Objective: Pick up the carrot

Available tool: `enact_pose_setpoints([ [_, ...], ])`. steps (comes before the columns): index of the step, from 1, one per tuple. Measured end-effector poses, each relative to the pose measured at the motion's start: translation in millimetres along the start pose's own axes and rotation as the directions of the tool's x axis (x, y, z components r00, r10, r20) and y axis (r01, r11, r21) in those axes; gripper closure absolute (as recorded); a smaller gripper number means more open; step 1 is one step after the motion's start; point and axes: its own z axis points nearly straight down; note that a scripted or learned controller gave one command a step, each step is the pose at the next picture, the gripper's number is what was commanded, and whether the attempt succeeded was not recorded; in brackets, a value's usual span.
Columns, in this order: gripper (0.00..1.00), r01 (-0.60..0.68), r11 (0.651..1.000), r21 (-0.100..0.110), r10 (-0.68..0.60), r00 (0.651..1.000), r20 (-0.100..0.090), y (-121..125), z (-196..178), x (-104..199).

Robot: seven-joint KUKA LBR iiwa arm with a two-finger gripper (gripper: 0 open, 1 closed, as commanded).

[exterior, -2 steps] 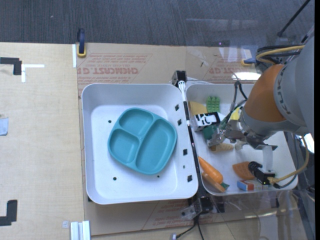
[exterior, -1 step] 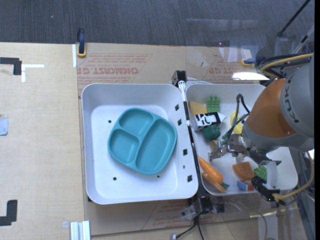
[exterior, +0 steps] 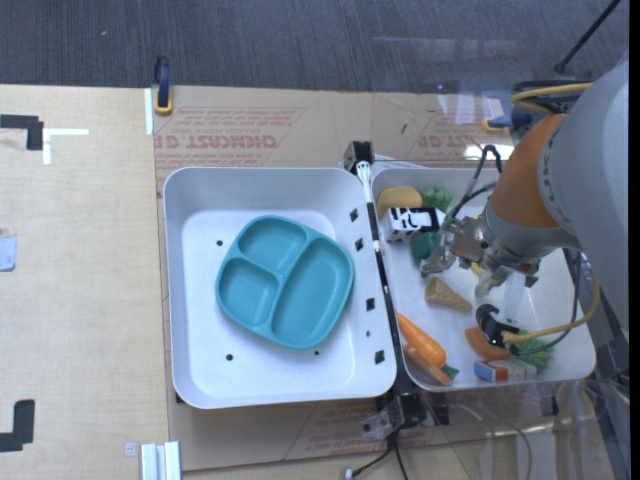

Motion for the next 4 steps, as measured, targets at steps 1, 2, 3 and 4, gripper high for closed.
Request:
enact_pose_setpoints([
  [1, 0.0, 0.156, 0.988, -0.004, -0.156, 0.988, 0.001, 68.2, -79.0, 18.3],
  [2, 0.0, 0.182, 0.983, 0.0, -0.182, 0.983, 0.001, 2.5, -105.3, 38.5],
  [3, 0.0, 0.058, 0.998, 0.002, -0.058, 0.998, 0.0, -95.0, -105.2, 63.7],
  [4, 0.0, 0.372, 0.928, -0.001, -0.372, 0.928, -0.001, -95.5, -99.8, 32.8],
])
